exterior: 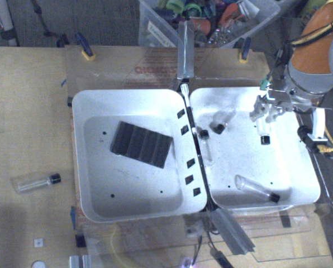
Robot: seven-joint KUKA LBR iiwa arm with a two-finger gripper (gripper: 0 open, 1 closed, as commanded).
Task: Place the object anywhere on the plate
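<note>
Glossy white bins (88, 149); ribbed dark plate (141, 144) left; claw (265, 128) narrow (grasping black-capped clear vial (265, 135)).

Two bins sit side by side on the bench, the left bin (80, 149) touching the right bin (300, 177) along a shared divider. A ribbed plate (141, 144) lies flat in the left bin. In the right bin, one vial (257, 188) lies near the front wall, another vial (221, 123) lies toward the back left. The gripper (265, 128) hangs over the right bin's back right part. A third vial (36, 182) lies on the bench left of the bins. A tub of assorted items (208, 7) stands behind them.
</note>
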